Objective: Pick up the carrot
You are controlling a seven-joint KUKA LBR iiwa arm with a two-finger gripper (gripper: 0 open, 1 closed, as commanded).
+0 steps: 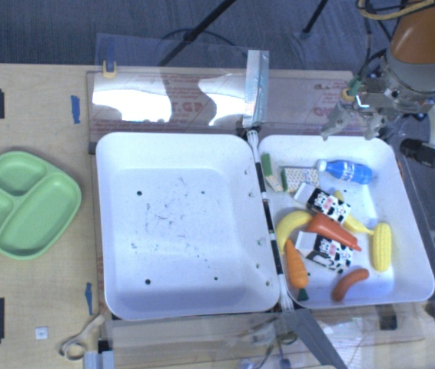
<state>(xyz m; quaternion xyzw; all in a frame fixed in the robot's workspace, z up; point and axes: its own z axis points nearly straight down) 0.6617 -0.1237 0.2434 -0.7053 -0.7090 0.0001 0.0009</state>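
Two carrots are seen in the right bin (413, 279): one (295, 263) nearest, by the divider, another (331, 228) mid-pile. Farther back, the jaws (353, 119) are hung wide above the far rim, holding nothing. Approach is judged pending; descent is required.

You're in a robotics lab: taped wooden bench (33, 106), tripod legs (225, 6) on grey carpet, toy food in a bin (413, 279).
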